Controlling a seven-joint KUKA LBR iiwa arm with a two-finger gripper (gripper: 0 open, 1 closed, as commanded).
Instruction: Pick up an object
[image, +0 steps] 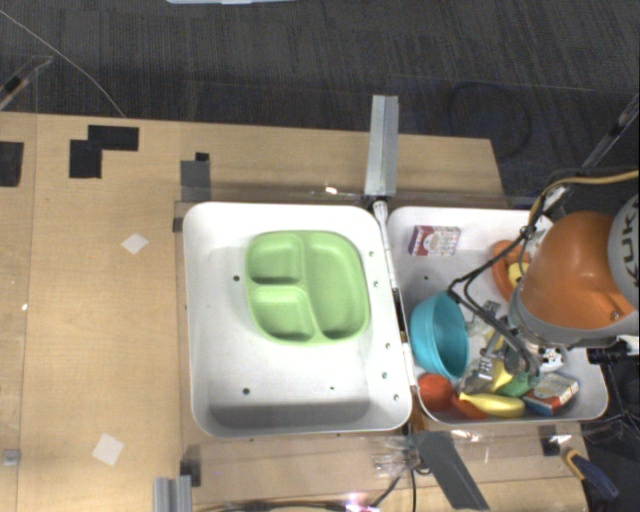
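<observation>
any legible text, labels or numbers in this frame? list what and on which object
None can be read.
Small red and white box at the back of the right bin: printed face, too blurred to read.
Small box at the front of the right bin, by the banana: coloured print, too small to read.
Green divided plate in the left bin: no markings visible.

A light wooden bench (90, 330) stands on dark grey carpet (300, 50).
</observation>
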